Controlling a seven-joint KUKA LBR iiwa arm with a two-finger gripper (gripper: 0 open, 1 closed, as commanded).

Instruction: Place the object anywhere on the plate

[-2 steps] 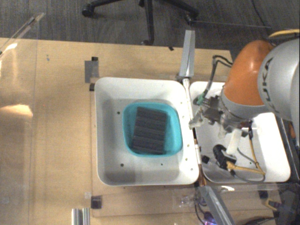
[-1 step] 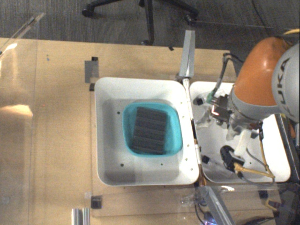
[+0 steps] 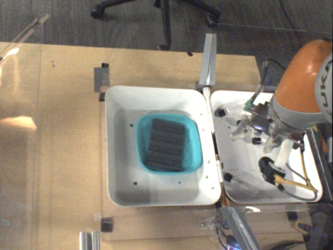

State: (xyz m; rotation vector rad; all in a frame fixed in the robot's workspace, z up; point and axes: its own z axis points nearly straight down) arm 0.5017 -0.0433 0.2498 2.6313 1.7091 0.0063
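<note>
Inside left bin, dark ridged block on teal plate, fingers state unclear

A rounded orange band is seen on the arm, with a grey shell and dark lettering beside it. Black and yellow cables are looped below the wrist.

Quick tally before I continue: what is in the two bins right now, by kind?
White bins: 2, left and right
Teal plate: 1, in the left bin
Dark grey ridged block: 1, lying on the plate
Total: 4
The arm hangs over the right bin.
</note>
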